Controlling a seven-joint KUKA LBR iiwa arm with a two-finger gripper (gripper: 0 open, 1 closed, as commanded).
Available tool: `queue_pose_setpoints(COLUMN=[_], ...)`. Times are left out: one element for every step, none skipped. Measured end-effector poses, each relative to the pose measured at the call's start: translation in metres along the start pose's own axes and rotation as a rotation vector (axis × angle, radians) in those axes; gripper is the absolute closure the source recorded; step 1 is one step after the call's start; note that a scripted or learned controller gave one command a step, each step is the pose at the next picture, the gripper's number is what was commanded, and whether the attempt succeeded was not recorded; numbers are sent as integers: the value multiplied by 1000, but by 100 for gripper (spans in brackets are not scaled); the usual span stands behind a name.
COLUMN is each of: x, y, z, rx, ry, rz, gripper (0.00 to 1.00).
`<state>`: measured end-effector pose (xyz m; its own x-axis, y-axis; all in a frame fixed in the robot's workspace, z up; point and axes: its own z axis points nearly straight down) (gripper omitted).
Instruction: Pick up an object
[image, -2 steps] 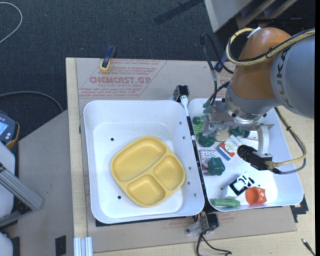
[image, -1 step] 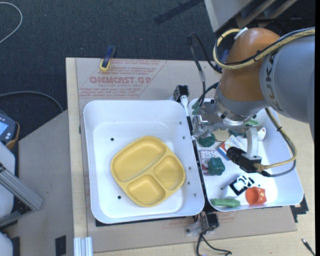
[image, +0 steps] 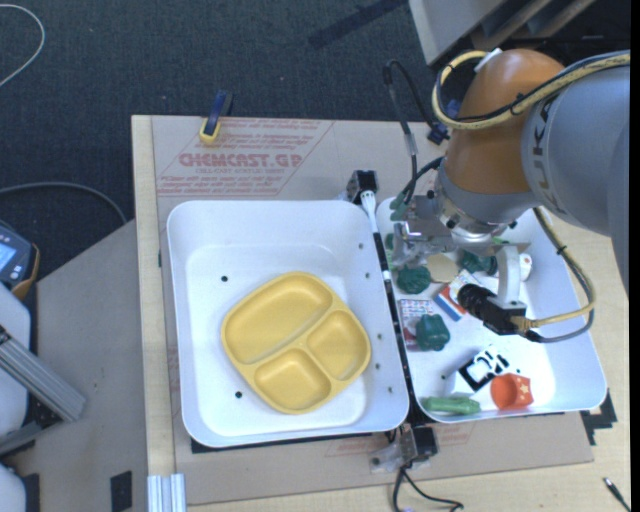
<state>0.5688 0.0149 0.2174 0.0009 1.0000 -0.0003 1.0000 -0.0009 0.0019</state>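
Clearly the main risk lies in the crowding of the right bin, where the gripper hangs low at about ten o'clock among a dark green toy, a striped card, a black-and-white piece, an orange block and a green pod; whether it is open or closed I cannot tell, and a close could easily pinch between pieces or against the bin wall and lift nothing. Across the divider, a yellow divided tray sits at the left bin's centre. Red print on the worktop at twelve o'clock reads roughly "CHEMCAST GP"; smaller lines are illegible.
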Motion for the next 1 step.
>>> queue_pose_setpoints(x=[3], y=[-1], z=[-17], rx=[-2], ry=[1], rz=[-2], gripper=[100])
